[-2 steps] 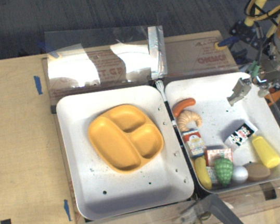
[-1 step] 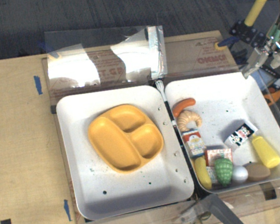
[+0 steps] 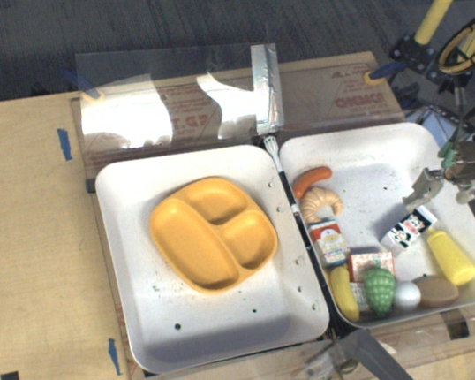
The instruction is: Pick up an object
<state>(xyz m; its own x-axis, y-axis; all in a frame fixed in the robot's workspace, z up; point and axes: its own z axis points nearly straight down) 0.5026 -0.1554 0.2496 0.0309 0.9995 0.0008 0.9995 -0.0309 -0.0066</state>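
Note:
The right bin (image 3: 365, 148) holds several toy foods. An orange sausage (image 3: 312, 178) and a tan pastry (image 3: 321, 205) lie by its left wall, with a red and white carton (image 3: 328, 243) below them. Along the front lie a yellow piece (image 3: 344, 294), a green bumpy piece (image 3: 379, 290), a small red box (image 3: 370, 262), a white egg (image 3: 406, 295) and a brown lump (image 3: 438, 290). A black and white carton (image 3: 407, 229) and a yellow bottle (image 3: 451, 255) sit at the right. My gripper (image 3: 431, 184) hangs over the bin's right side, just above the black and white carton, with nothing seen in it.
The left bin (image 3: 133, 264) holds a yellow divided plate (image 3: 213, 231). A clear plastic sheet and cardboard stand behind both bins. Cables and a yellow pole crowd the upper right, beyond the bench.

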